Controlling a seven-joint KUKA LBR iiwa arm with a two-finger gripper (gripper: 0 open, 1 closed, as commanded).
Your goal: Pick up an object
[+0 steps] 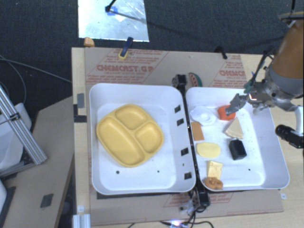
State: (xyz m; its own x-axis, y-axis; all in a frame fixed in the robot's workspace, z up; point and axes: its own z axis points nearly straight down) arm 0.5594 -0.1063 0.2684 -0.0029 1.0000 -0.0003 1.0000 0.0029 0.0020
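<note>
The gripper (233, 106) hung just above the orange block (224, 111), its opening impossible to tell; a good grasp required centring over it before closing.

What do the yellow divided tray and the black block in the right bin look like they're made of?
The yellow tray looks like moulded plastic with a smooth, slightly glossy finish: uniform colour, rounded compartment walls. The black block looks matte, perhaps foam or rubber; it is too small to be sure.
</note>
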